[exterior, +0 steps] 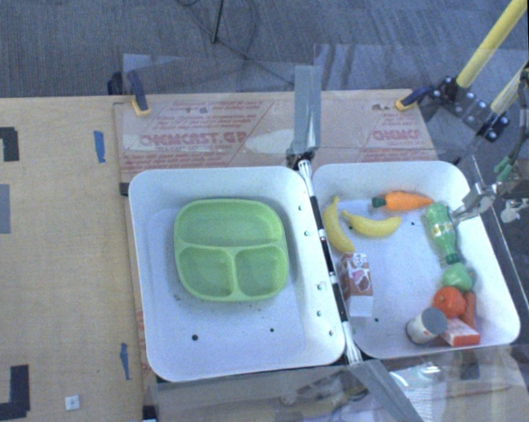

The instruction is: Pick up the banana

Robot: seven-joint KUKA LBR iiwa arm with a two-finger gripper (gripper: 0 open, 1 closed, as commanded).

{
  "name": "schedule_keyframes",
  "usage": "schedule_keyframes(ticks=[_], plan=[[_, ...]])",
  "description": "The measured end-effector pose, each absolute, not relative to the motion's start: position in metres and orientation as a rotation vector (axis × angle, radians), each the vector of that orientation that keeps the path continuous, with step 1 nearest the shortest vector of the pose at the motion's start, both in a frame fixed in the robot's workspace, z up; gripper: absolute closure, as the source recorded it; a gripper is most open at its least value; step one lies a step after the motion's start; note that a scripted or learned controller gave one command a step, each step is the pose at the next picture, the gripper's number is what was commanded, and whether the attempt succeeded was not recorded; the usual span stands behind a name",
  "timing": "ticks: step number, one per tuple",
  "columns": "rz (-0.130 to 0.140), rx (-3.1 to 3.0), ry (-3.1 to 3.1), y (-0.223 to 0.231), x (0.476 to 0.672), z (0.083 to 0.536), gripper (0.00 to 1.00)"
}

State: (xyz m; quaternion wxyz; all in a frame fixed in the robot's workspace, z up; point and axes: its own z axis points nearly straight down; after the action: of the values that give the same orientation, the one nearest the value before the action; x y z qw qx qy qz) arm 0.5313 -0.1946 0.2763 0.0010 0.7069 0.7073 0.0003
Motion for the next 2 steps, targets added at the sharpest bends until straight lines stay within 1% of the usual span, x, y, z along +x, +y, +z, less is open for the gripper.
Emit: schedule_keyframes(ticks=[1, 2], plan=[[0.001, 2.079, 2.355, -0.159, 0.538, 0.141, 0.00], [0.000, 1.889, 2.492, -0.108, 0.566, 0.090, 0.00]])
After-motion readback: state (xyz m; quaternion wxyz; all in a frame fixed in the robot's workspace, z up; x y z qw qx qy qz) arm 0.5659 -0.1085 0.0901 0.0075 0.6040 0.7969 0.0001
